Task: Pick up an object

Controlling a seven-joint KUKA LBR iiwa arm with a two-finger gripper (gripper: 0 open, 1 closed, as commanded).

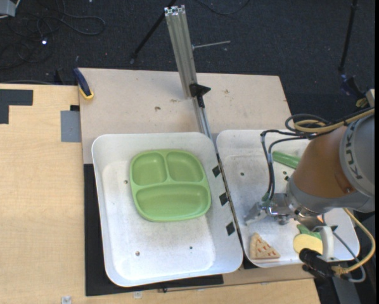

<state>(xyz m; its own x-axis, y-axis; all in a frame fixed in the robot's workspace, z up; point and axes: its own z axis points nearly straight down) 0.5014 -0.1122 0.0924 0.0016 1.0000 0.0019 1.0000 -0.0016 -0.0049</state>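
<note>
Over the right bin (235,149), the gripper (265,210) hangs low above the white floor, its metal tip poking out from under the grey and orange arm (332,170). Whether it is wide, narrow or holding anything cannot be told, since the wrist hides most of it. At about 6 o'clock from the gripper, near but apart, lies a tan waffle-patterned wedge (263,247) on the bin floor. At 4 o'clock sits a yellow object (307,241), partly behind cabling. At 1 o'clock a green object (284,160) shows beside the arm's edge. Well off at 9 o'clock, in the left bin (113,233), a green divided plate (170,185) lies flat with its three compartments facing up.
</note>
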